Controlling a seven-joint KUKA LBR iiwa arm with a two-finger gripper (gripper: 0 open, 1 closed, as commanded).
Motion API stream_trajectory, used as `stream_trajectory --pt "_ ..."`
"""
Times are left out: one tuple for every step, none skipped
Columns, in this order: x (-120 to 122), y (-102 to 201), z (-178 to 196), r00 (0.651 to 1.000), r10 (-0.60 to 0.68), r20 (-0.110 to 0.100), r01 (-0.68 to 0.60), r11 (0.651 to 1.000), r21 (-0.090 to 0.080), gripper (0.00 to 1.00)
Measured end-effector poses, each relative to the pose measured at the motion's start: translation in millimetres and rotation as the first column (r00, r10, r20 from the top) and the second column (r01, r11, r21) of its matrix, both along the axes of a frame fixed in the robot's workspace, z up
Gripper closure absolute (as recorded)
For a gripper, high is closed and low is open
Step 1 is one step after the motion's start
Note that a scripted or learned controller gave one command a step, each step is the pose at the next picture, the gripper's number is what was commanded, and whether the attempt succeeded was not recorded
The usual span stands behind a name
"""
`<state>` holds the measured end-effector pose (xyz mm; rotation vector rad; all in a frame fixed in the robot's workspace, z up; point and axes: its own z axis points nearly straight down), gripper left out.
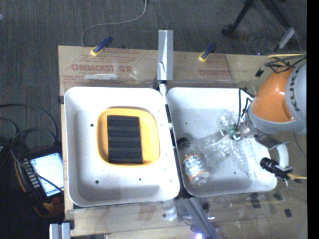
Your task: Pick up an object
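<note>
Two white bins (75,133), yellow tray (128,117) left, clear plastic bottle (212,151) right, gripper state cannot be told.

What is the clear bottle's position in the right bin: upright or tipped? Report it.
Tipped. The clear plastic bottle lies on its side on the floor of the right bin, its dark cap pointing toward the left bin.

Arm (279,106) cut off at right
</note>
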<state>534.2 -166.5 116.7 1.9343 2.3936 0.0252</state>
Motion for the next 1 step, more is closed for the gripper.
stream_trajectory --pt "38.8 60.6 102.9 0.994 0.089 -0.060 -0.087 0.996 0.026 1.00"
